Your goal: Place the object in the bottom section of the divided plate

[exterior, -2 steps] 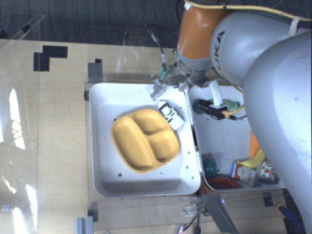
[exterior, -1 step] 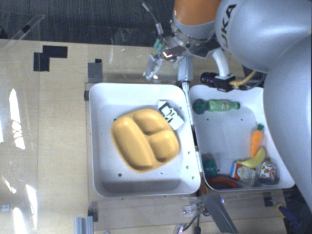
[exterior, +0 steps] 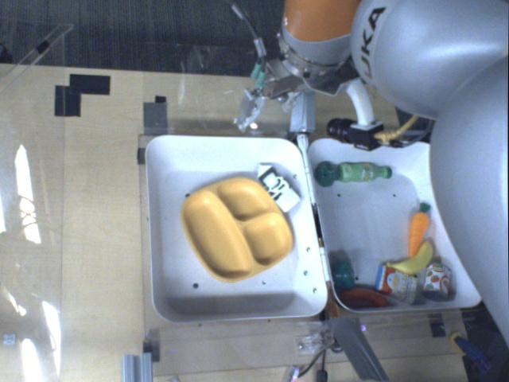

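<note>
Low right of the frame, my right bin [exterior: 445, 297] holds a jumble: banana [exterior: 419, 259], carrot [exterior: 417, 228], a small carton [exterior: 395, 279], and higher up a green bottle [exterior: 353, 172] lying flat. In the left bin [exterior: 163, 213] sits the yellow divided plate [exterior: 236, 227], and a black-and-white object [exterior: 277, 187] lies at its upper right rim, long axis running from upper left to lower right. Up top, my gripper [exterior: 274, 94] hovers over the bins' far edge; whether it is spread or pressed together, I cannot tell.
</note>
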`<state>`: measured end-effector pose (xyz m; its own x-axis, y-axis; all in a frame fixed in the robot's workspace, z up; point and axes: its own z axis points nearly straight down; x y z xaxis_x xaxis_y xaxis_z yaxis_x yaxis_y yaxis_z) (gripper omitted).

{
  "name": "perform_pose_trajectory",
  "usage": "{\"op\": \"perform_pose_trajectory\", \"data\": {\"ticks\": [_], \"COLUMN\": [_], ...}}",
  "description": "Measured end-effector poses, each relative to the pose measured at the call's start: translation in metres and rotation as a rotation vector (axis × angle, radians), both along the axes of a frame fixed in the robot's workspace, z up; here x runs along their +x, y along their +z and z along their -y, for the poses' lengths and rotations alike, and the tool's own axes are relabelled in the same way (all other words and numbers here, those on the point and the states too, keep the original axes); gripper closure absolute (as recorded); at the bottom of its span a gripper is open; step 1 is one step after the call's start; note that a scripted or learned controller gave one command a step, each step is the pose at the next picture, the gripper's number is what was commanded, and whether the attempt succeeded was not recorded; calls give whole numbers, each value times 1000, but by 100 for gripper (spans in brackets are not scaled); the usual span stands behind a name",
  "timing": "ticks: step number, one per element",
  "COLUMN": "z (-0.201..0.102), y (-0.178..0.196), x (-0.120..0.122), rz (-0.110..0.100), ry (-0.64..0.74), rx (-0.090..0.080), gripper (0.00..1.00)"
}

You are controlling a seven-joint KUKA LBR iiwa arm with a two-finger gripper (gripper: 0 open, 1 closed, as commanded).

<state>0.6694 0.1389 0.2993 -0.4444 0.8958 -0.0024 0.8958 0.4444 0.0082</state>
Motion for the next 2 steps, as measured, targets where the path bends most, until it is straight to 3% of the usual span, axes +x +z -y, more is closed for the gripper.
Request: {"op": "perform_pose_trajectory", "data": {"ticks": [2], "z": [0], "y": [0], "x": [0], "rz": [0], "ry": [0], "rx": [0], "gripper": [0]}}
